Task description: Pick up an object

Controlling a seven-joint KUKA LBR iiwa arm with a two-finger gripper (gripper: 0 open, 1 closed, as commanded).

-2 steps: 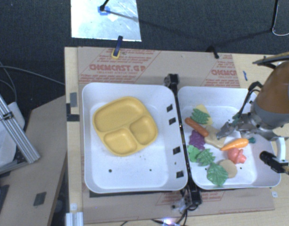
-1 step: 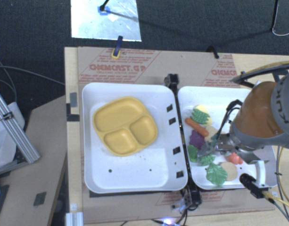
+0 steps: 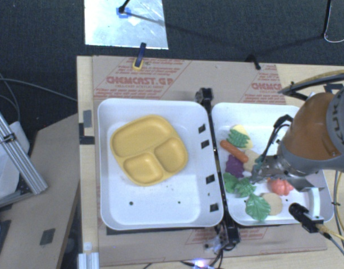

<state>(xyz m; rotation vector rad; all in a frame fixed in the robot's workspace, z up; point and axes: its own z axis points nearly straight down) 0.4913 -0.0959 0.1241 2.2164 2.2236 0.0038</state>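
Your arm [image 3: 320, 133] is reaching in from the right and hanging over the right bin [image 3: 261, 110], with its jaws [image 3: 260, 171] sitting low among the toy food. You cannot tell from this view whether they are released or clenched, or whether anything is between them. Just beside them, a purple piece [image 3: 234, 165] and a green leafy piece [image 3: 241, 186] are lying near the bin's left wall. An orange carrot [image 3: 233, 150] and a yellow-and-green piece [image 3: 238, 135] are lying above those. A red piece [image 3: 281, 187] is peeking out under the wrist, and another green leaf [image 3: 257, 207] is resting by a pale round piece [image 3: 274, 204]. In the left bin [image 3: 155, 210], a yellow divided tray [image 3: 148, 149] is sitting on the desk's cardboard sheet [image 3: 177, 74].
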